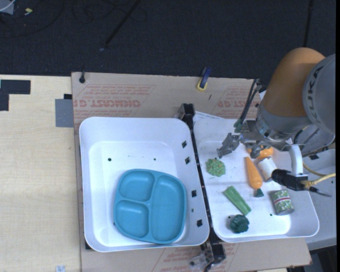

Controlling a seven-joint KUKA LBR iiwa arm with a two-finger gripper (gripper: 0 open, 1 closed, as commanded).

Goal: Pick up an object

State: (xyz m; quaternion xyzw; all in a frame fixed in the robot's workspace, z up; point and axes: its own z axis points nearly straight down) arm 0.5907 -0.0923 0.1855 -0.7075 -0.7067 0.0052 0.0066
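Gripper hangs over the right bin just above the green broccoli, can't tell how it's set.

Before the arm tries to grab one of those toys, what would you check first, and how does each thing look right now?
1. Toys within the right bin: ok. The carrot, green stick, light green ball, dark green lump and small can all lie inside it.
2. Gripper over that bin: ok, near its back left part.
3. Nothing between the fingers: ok, no toy shows there.
4. Nearest target free-standing: ok, the light green ball lies apart from the others.
5. Gripper height above the floor of the bin: cannot tell from this slanted view.
6. Blue divided plate out of the way: ok, it lies in the left bin.
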